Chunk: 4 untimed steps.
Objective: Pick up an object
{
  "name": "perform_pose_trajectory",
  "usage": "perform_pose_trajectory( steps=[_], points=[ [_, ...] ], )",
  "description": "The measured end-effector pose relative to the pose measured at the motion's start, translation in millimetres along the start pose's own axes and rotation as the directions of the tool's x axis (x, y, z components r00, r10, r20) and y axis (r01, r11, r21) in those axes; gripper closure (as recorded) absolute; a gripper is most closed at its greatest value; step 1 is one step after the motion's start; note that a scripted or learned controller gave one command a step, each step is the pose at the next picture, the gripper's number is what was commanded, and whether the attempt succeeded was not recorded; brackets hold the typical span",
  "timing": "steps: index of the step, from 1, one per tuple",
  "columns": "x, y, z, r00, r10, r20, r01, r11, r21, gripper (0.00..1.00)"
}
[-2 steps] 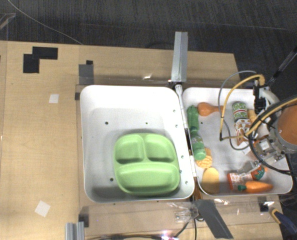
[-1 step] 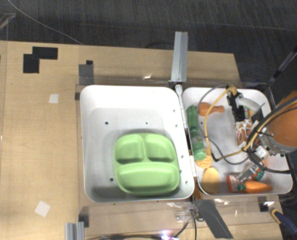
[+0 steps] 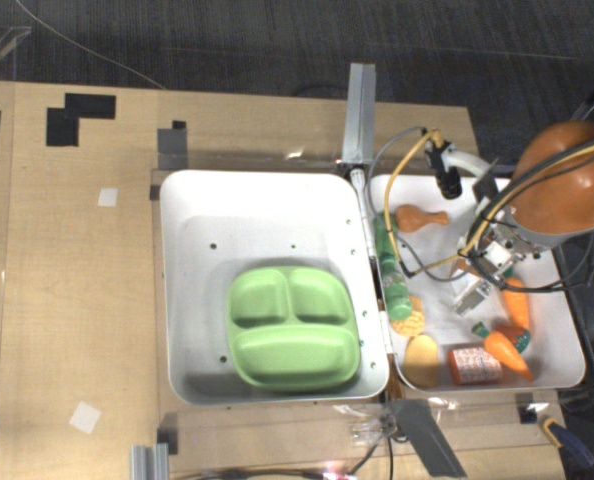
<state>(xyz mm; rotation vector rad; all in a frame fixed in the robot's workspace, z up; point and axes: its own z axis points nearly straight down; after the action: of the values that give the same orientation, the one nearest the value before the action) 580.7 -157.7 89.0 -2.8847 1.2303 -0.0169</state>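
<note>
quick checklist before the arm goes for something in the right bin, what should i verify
1. Gripper is over the right bin, where the objects lie: ok.
2. Nothing seen between its fingers yet: ok, though whether they are open or shut: cannot tell.
3. Nearest targets, the two carrots, lie apart from the red can: not ok, one carrot touches the can.
4. Yellow cable loops across the bin over the green bottle; might snag: cannot tell.
5. Left bin holds just the green divided tray, out of the way: ok.
</note>
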Motion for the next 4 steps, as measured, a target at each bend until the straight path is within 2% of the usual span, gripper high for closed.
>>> perform_pose_trajectory(
  steps=[1,2,3,4],
  points=[
    [-19,42,-1,1.000,0.009,0.002,-0.009,1.000,0.004,0.00],
    [25,-10,1,0.998,-0.066,0.002,0.066,0.998,-0.001,0.00],
    [-27,42,-1,0.958,-0.288,0.000,0.288,0.958,-0.001,0.00],
    [31,29,1,0.978,-0.207,0.003,0.207,0.978,0.003,0.00]
  ],
)
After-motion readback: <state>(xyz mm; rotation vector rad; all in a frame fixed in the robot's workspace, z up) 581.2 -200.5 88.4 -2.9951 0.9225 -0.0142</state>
